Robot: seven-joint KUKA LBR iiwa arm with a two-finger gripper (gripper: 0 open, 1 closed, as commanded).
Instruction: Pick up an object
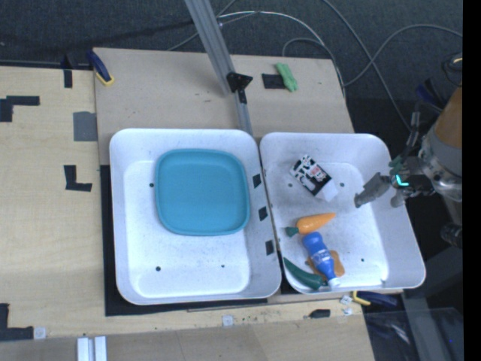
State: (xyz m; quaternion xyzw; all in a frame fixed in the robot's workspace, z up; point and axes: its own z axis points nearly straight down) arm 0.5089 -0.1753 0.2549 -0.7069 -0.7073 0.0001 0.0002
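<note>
On the left side of the bench, a white bin is seen, and a flat turquoise plate is laid in its upper part, apart from the walls. Just beside it to the right stands the second white bin, in which several small things are gathered. Near its upper left part, a small black and white box is placed, a little tilted. Below it, an orange carrot toy is laid almost level, and just under the carrot a blue bottle is found, pointing down toward the front wall. A green curved piece is touching the bottom left corner of this bin, close to the bottle. At the right rim of the same bin, the gripper is held above the bin floor, well apart from the toys, and nothing is seen between its tips. Whether the pincer is apart or together cannot be told from this view.
</note>
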